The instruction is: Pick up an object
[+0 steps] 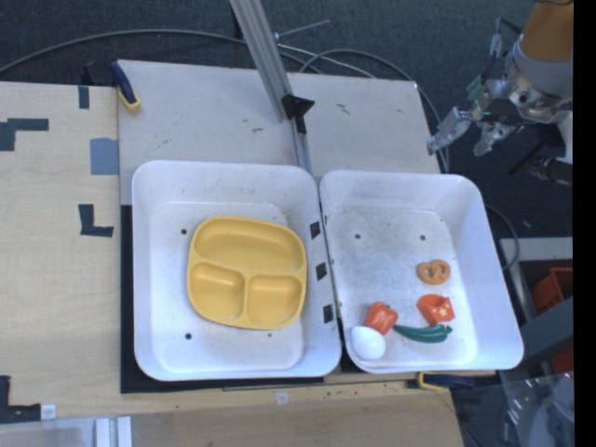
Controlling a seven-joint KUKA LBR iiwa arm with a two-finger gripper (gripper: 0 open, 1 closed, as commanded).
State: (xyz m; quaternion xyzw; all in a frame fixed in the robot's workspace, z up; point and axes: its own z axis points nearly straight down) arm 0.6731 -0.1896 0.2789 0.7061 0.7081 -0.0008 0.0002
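Note:
In the right bin (466, 194) lie a brown pretzel (433, 271), an orange-red piece (436, 309), a green pepper (424, 333), a red-orange piece (380, 318) and a white egg (367, 343), all clustered near the bin's front. My gripper (470, 135) hangs above the bench beyond the right bin's far right corner, well away from the objects. Its two fingers are spread apart with nothing between them.
The left bin (149, 250) holds a yellow divided plate (247, 272). A slanted metal pole (265, 49) rises behind the bins. Cables run across the dark floor at the back. A yellow-and-blue clamp (125, 86) sits at the bench's far left.

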